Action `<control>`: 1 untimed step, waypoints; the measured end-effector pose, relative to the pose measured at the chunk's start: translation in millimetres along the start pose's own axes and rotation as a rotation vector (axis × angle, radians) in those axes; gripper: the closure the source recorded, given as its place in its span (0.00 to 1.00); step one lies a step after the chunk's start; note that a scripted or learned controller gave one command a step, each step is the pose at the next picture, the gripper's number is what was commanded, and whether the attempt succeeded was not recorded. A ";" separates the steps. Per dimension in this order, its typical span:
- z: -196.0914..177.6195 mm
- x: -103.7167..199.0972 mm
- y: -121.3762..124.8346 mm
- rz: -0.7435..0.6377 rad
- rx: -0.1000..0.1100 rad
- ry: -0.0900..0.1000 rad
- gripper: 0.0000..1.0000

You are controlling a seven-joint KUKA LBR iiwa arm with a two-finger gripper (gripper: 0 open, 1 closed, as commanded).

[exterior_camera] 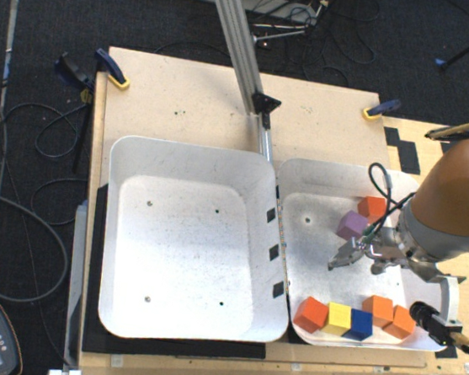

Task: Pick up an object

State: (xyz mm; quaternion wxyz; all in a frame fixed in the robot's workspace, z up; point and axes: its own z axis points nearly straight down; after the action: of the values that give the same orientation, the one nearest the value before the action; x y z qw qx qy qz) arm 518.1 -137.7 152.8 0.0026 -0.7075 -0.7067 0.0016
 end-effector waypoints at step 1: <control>53.7 0.7 -1.1 0.000 0.001 0.000 0.00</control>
State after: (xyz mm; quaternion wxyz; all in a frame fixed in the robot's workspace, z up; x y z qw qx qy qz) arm 516.7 -136.9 99.1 0.0031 -0.7074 -0.7068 0.0018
